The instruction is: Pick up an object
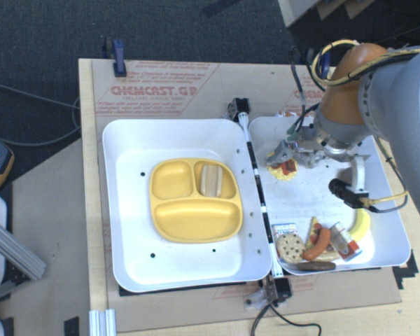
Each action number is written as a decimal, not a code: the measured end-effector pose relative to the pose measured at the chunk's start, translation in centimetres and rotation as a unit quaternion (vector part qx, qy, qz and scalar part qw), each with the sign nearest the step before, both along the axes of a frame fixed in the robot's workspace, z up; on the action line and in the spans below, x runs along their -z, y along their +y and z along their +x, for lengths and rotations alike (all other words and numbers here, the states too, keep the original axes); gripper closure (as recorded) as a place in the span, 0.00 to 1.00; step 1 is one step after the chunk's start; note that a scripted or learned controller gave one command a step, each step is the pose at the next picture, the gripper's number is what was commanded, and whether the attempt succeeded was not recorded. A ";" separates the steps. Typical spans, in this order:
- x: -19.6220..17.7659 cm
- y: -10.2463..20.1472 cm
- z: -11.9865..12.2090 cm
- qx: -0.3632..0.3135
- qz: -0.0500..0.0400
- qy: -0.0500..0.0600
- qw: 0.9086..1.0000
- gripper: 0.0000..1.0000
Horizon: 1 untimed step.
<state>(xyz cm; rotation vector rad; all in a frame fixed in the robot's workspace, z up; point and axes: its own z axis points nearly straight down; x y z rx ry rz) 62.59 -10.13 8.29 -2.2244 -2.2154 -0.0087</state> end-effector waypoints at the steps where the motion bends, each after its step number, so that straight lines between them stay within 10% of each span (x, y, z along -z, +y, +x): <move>1: -2.1 0.0 0.4 -0.003 -0.003 -0.008 1.000 1.00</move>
